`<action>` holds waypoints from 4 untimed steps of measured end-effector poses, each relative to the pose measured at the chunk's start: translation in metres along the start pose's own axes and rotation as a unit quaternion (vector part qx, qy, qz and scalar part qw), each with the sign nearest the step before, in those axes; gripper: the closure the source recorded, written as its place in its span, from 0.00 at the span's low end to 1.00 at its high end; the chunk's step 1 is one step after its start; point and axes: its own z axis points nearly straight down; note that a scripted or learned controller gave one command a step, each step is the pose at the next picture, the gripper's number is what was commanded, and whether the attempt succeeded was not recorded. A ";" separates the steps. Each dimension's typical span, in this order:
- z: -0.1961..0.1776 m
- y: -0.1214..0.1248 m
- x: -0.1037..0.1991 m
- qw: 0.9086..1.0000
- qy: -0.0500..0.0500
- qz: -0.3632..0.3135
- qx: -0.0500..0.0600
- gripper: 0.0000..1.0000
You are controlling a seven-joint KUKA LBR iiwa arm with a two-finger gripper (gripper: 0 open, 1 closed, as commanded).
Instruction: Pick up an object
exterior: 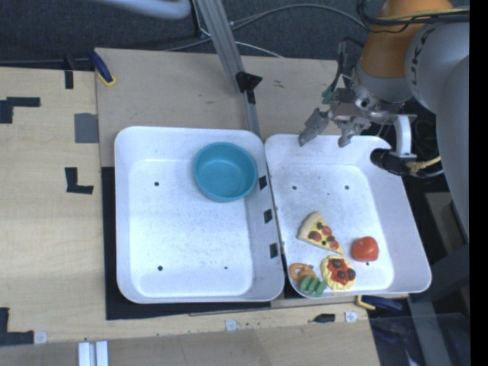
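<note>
My gripper (326, 133) hangs over the far edge of the right bin (396, 204), its two fingers spread open with nothing between them. Well below it in that bin lie a pizza slice (319, 232), a red tomato (365, 248), a small round pizza (338, 272), and a pretzel with a green piece (305, 277) at the front edge. A blue bowl (225, 171) sits at the far side of the left bin (152, 235).
A metal pole (229, 52) slants down to the gap between the bins. Cables and a black connector (393, 161) hang at the right bin's far right corner. The arm's grey body fills the upper right.
</note>
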 end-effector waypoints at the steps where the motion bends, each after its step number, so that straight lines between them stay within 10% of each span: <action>1: 0.064 -0.003 -0.001 1.000 0.000 0.000 0.000 0.00; 2: 0.117 0.006 -0.002 1.000 0.000 0.000 0.000 0.00; 3: 0.103 0.007 -0.002 1.000 0.000 0.000 -0.003 1.00; 4: 0.056 0.011 0.007 1.000 0.000 0.000 -0.005 1.00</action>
